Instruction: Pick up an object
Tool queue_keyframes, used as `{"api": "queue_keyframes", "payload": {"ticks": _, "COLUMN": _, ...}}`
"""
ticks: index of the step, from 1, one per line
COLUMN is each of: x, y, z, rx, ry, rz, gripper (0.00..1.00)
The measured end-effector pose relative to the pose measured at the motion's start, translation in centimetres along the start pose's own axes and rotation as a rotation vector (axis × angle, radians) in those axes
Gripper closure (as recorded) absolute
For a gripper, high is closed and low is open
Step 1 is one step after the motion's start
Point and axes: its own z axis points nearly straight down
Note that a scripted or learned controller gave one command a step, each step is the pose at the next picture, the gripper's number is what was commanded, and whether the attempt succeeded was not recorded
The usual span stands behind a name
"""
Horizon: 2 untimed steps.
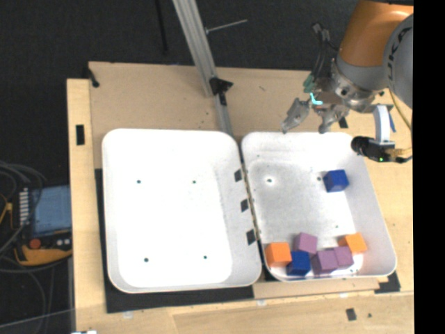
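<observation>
**benchwatcher:** ok so where's the arm sitting in this one?

**kuka_fan:** The grey metal arm with the glossy orange band (372, 26) comes in from the right. Its two-finger gripper (309, 120) hangs over the far rim of the right-hand shallow white plastic bin (368, 186), above the bare beige board of the bench (139, 96). The two slim metal fingers are spread apart with nothing between them.

**benchwatcher:** and the stuff to grab?

**kuka_fan:** All in that right bin, little matte cubes that look like foam. A lone blue cube (336, 180) sits by itself toward the far right side, well apart from the rest. The others huddle along the near wall: an orange cube (279, 252) at the left of the row, a darker blue cube (300, 263) just beside it, then a pale purple cube (306, 243) behind, a pair of purple cubes (332, 259) touching each other, and a second orange cube (355, 243) at the right end.

**benchwatcher:** left bin?

**kuka_fan:** The left-hand white bin with rounded corners (111, 207) has a smooth floor with four small dark dots. A slanted ribbed aluminium rail (198, 44) rises behind the seam between the bins, and a blue box with a tangle of cables (49, 211) sits off the bench at the left.
</observation>
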Motion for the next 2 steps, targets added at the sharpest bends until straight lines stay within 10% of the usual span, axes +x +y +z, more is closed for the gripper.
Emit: {"api": "queue_keyframes", "payload": {"ticks": 2, "x": -0.9, "y": 0.0, "z": 4.2, "rx": 0.0, "ry": -0.003, "rz": 0.003, "gripper": 0.0}}
